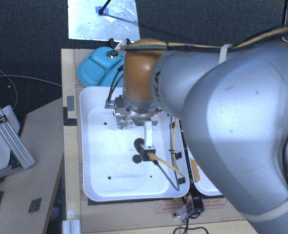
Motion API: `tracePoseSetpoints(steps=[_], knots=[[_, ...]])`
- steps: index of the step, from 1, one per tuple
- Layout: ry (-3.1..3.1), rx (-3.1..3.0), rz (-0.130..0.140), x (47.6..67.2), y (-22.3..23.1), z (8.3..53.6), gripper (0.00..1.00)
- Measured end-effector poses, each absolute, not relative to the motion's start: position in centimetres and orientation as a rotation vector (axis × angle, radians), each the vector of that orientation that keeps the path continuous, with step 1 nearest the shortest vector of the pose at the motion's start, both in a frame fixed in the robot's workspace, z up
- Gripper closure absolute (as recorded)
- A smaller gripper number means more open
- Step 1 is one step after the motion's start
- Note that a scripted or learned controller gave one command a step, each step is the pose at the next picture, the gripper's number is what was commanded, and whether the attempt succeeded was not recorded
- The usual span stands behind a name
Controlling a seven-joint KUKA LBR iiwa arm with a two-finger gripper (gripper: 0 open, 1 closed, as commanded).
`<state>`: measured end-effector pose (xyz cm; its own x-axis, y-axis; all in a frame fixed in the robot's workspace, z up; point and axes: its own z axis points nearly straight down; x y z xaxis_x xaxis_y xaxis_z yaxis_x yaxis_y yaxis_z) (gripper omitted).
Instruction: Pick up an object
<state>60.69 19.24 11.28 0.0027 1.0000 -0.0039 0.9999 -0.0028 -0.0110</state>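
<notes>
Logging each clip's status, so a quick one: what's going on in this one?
A single grey KUKA arm reaches in from the right, with its end effector low over the back half of the left white bin. Nothing can be seen gripped, so the pick does not look done. A blue moulded object sits on the bench just behind that bin. The arm covers most of the right bin.

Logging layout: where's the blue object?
Camera view, upper left: the blue object lies at the far rim of the left bin, beside the arm's orange band.
</notes>
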Motion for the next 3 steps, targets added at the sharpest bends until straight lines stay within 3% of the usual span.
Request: tracePoseSetpoints(steps=[1,2,3], knots=[[-2.219,-2.23,-0.003,66.9,11.4,8.3,1.0],[-2.219,-2.221,0.004,61.2,11.2,8.4,1.0],[-2.231,-2.217,-0.013,67.1,15.5,8.6,1.0]])
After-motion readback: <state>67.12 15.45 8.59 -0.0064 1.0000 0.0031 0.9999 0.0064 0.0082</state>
